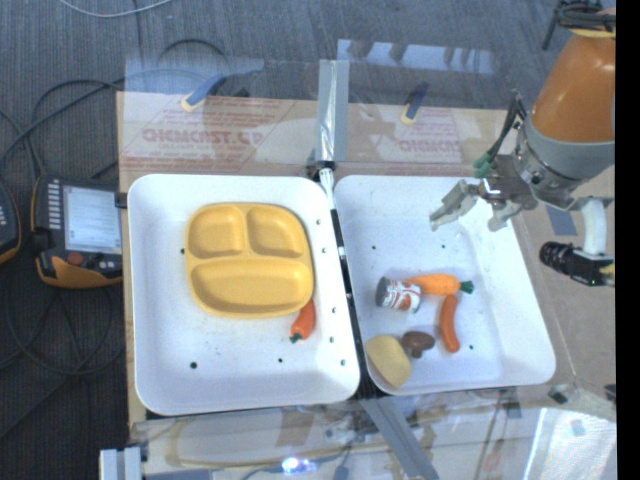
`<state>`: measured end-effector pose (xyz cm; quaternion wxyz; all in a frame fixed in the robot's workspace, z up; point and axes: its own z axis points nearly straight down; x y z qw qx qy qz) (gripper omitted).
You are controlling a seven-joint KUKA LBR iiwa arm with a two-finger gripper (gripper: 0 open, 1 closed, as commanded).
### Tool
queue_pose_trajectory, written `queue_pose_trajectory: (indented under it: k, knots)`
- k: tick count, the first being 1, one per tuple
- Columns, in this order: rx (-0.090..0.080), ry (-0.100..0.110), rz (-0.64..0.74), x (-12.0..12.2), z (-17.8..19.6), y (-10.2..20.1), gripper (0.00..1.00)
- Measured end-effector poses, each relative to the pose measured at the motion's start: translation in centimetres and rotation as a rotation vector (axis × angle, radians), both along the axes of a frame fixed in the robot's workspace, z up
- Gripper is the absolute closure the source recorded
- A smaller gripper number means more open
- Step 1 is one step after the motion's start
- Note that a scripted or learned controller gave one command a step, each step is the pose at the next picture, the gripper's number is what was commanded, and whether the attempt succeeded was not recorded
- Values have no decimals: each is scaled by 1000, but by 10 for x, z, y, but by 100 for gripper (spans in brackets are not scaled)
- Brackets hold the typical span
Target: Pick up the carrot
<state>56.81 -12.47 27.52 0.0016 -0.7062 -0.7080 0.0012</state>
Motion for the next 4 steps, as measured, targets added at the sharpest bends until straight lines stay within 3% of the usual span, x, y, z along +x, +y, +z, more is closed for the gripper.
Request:
queue_pose_trajectory:
  k: [1, 2, 3, 4]
  knots:
    - [2, 1, 132, -34, -129, -34, 0]
    - [-6, -17, 275, -10, -185, -58, 0]
    - [-5, -20, 272, -9, -176, -59, 100]
    - [-2, -1, 120, 53, -87, -11, 100]
